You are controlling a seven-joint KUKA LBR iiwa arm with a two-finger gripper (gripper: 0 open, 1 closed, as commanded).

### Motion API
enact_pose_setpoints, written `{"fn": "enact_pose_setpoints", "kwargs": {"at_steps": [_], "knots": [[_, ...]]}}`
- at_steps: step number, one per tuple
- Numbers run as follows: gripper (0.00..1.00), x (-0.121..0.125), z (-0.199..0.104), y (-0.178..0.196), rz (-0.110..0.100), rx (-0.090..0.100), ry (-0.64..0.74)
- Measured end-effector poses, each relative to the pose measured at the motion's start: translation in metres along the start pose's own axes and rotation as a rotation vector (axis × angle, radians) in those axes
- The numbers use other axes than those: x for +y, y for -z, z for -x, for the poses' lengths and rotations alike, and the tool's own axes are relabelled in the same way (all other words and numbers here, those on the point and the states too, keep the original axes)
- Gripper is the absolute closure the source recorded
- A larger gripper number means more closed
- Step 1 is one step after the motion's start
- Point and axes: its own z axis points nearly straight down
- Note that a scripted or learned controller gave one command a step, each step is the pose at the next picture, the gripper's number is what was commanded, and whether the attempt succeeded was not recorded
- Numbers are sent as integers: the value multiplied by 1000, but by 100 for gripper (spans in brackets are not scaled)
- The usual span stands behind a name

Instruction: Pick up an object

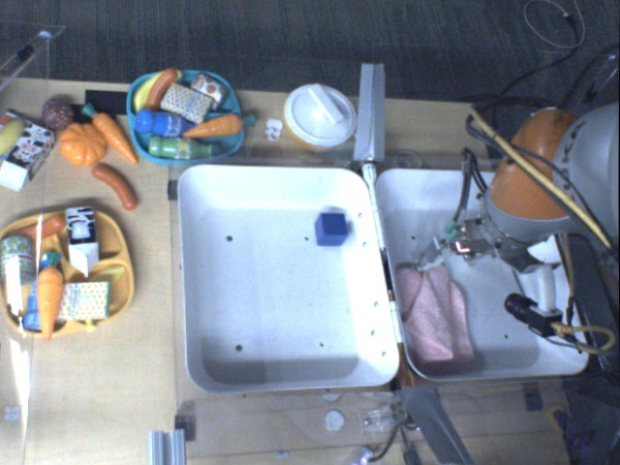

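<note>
Hand [438,252] mostly hidden under the grey arm's wrist, so can't tell its opening or any hold; it sits just above the folded pink cloth [435,311] in the right white bin [504,356], small blue cube [332,228] in the left white bin [262,356].

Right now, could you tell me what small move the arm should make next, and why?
Probably lower the end effector onto the pink cloth in the right bin: it hovers at the cloth's upper edge, while the blue cube sits in the other bin.
</note>
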Motion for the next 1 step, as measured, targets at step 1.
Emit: {"fn": "enact_pose_setpoints", "kwargs": {"at_steps": [1], "knots": [[0,-52,-17,-3,14,-3,-29]]}}
